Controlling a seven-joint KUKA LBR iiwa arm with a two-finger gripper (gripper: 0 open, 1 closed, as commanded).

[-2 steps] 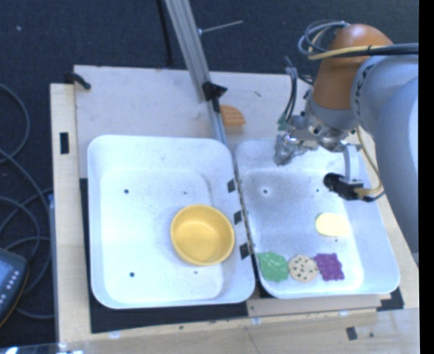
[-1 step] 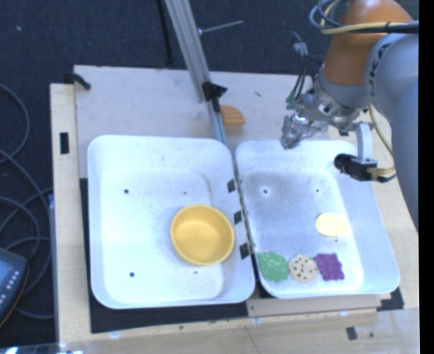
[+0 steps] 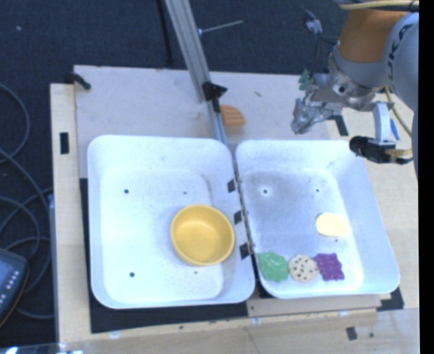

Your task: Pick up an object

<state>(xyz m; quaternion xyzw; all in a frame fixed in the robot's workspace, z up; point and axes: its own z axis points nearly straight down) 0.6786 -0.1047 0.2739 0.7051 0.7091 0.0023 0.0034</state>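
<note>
Approach phase is what we are judging to be in hand: the claw (image 3: 305, 121) is hanging above the tabletop (image 3: 143, 102) just past the far rim of the right bin (image 3: 371, 198), well apart from every candidate object. We are seeing nothing between its fingers, so nothing is being held; whether the fingers are standing wide or narrow we cannot tell, since they are blurring together against the arm's wrist.

Candidate objects are lying as follows. We are locating a yellow bowl (image 3: 202, 234) upright in the left bin (image 3: 113, 198), near its right wall. In the right bin we are locating a pale yellow piece (image 3: 332, 224) near the right wall, and along the near wall a green piece (image 3: 273, 265), a cookie (image 3: 303, 268) and a purple piece (image 3: 329, 266), set side by side and nearly touching.

Next move, in our judgement, is calling for travel over one bin, centring above a single object, then a descent. We are rating the pale yellow piece the easiest target, as it is lying apart from its neighbours
</note>
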